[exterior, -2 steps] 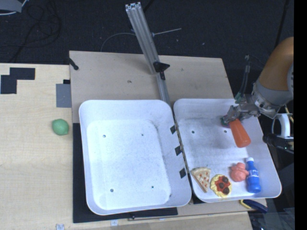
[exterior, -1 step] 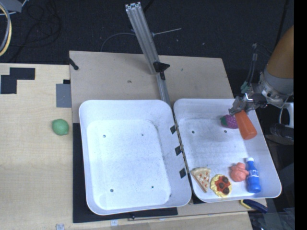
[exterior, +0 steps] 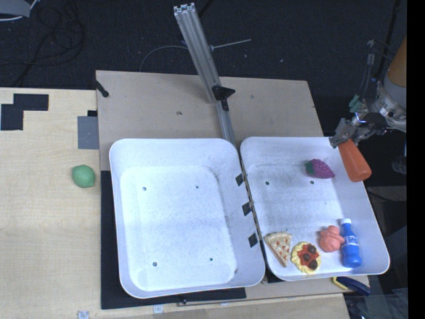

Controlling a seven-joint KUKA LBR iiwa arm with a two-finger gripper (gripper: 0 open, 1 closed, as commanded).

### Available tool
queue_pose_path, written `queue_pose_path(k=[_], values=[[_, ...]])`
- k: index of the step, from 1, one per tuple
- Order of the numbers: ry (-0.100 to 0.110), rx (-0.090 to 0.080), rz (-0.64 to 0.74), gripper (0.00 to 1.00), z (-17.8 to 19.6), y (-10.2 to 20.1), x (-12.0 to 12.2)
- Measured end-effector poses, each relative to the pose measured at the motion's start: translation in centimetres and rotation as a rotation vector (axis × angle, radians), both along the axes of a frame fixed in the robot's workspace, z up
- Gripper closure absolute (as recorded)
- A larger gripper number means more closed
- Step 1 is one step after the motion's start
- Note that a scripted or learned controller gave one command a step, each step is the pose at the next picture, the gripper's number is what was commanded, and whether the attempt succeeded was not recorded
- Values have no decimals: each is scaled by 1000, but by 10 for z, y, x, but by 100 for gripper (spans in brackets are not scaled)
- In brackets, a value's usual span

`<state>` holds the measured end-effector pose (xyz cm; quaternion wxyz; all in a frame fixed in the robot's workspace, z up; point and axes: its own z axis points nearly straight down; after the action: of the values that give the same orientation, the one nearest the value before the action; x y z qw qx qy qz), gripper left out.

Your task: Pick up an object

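You've got two white bins on the bench: the left bin and the right bin. Count six toy pieces at the right one: one purple grape bunch, one orange carrot-like piece at the rim, one pizza slice, one round pizza-like piece, one pinkish-orange lump and one blue bottle. Off to the left, you have one green ball on the wooden table.

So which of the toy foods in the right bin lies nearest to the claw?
The purple grape bunch: it lies alone at the right white bin's far end, while the other toys cluster along the near edge.
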<state>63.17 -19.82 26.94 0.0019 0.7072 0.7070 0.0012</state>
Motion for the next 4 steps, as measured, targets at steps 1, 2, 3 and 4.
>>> queue_pose_path(k=[1,2,3,4], values=[[5,2,3,100,-14,48,-6],[5,2,4,100,-19,106,-26],[5,2,3,100,-16,149,-39],[5,2,4,100,-14,202,-48]])
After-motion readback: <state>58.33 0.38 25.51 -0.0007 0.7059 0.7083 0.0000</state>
